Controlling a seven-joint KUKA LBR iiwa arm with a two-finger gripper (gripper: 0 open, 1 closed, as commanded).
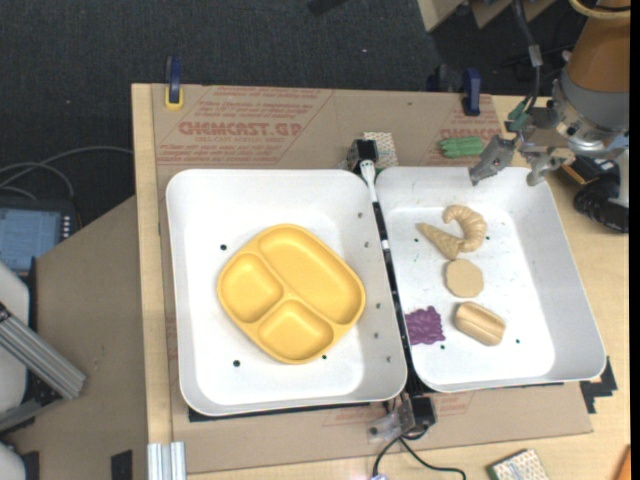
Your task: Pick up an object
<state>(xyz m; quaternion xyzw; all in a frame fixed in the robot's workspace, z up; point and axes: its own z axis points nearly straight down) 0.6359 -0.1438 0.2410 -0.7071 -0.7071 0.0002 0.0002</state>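
Camera view: two shallow white bins are seen side by side on a worktop (300,118) covered with brown printed board. The left bin (195,268) carries a yellow divided plate (290,293) with three compartments, lying near the bin's middle and turned at a slant.

The right bin (560,298) holds the small food-shaped things that could be picked. A tan croissant (467,222) lies in the upper middle of the bin, and a tan cone (436,239) is set just beside it on the left, apparently touching it. Below these a round tan cookie (464,278) is found, and below that a short bread roll (479,323) lies tilted. A purple bunch of grapes (424,325) rests near the bin's left wall, just left of the roll. All five lie on the bin floor.

The hand (517,163) is seen at the upper edge of the right bin, above its far rim, on the grey arm with its orange band (603,53) reaching in from the right. Its two fingers are spread apart and nothing is seen between them. It is placed up and to the right of the croissant, apart from it.

A green object (461,147) lies on the board just beyond the right bin, left of the hand.
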